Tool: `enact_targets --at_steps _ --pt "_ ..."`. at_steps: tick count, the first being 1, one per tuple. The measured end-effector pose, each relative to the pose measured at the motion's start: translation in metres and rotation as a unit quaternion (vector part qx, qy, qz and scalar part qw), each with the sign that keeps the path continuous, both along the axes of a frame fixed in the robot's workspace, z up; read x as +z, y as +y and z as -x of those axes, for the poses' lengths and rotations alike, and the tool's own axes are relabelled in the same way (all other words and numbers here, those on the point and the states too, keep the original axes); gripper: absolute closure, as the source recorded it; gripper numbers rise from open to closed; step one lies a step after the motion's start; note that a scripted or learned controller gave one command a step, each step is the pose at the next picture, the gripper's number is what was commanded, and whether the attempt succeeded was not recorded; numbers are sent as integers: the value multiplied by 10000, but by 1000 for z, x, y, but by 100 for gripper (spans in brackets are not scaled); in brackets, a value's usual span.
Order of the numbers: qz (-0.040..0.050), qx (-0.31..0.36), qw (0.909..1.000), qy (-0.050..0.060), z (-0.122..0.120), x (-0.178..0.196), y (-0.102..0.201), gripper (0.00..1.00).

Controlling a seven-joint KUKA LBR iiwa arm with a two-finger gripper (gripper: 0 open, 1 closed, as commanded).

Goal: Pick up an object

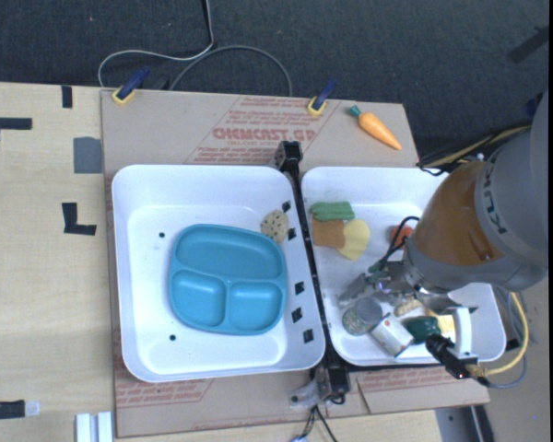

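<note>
1. Camera view, the bench: two shallow white bins sit side by side on a brown printed cardboard sheet [249, 132]. The left bin [143, 339] and the right bin [382, 187] meet along a black strip.
2. A sky-blue plastic plate with three compartments [228, 278] lies at the middle of the left bin. At two o'clock from it, a small speckled beige round piece [275, 224] rests close against the shared wall.
3. At ten o'clock in the right bin, a flat green block [332, 212] touches the top of an orange-brown chunk [326, 235]. A pale yellow rounded lump [357, 239] presses against that chunk's three o'clock side.
4. A small orange-red item [401, 234] shows near the bin's middle, partly hidden by the arm (too little of it is visible to name it).
5. The grey arm with its orange band [484, 219] reaches in from three o'clock and covers the right half of the right bin.
6. The metal gripper [372, 291] is low over the right bin's floor, at about seven o'clock from the bin's centre. Whether it is released or clenched cannot be told, and nothing can be seen grasped in it.
7. A dull grey-green round disc [358, 319] lies just beside the gripper at its six o'clock. The green, orange-brown and yellow cluster sits near it at eleven o'clock.
8. An orange toy carrot with a green top [376, 127] lies outside the bins on the cardboard, at twelve o'clock from the right bin.
</note>
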State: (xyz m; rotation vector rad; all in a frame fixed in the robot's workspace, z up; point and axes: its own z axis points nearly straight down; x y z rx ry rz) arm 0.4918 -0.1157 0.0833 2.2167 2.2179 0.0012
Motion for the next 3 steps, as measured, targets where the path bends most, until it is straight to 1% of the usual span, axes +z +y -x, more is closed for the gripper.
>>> enact_targets --at_steps 1,2,3 --pt "-7 9 10000 -8 -51 57 -10 0" --pt "-17 -18 10000 20 -6 0 -74 0" --pt "1 11 10000 -3 -76 4 -62 0"
